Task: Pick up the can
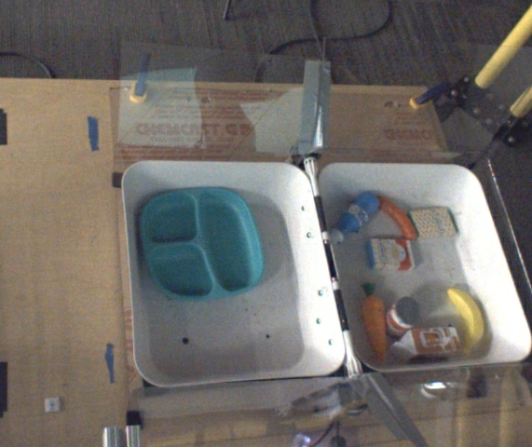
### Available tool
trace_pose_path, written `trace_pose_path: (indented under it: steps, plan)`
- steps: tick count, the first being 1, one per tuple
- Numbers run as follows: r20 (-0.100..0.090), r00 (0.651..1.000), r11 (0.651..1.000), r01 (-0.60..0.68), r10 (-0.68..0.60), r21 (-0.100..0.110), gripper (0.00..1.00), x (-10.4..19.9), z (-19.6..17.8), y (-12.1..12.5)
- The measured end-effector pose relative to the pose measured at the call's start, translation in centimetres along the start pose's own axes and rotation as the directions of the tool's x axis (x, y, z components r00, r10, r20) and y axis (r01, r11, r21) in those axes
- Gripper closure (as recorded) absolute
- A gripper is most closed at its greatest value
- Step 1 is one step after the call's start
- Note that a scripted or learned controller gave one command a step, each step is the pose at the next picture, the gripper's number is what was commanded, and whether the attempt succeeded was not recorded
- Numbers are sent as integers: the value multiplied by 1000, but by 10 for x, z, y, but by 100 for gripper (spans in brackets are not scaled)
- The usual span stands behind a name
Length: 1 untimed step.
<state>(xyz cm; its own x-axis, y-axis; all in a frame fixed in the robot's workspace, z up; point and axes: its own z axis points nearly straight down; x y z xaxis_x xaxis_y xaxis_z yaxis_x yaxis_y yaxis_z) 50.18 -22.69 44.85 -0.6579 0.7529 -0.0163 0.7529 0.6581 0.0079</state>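
The can (399,318) sits in the right bin (494,214), toward its near wall. It is just beside the carrot (374,326) on the left and touches, or nearly touches, the carton (429,342) in front. The banana (468,317) lies on its right, the side I reach in from, so I would judge a descent from above safer than a sideways approach. The can looks upright, round top facing up, though the blur leaves me unsure. Whether my gripper is released or clenched, I cannot tell.

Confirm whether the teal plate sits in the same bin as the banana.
No: the teal plate lies in the left bin, the banana in the right bin.
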Motion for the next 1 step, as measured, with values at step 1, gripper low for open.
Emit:
trace_pose_path:
  steps: [1]
  plan:
    - [8,1000,1000,-2,2,-4,100,-2,-12,0]
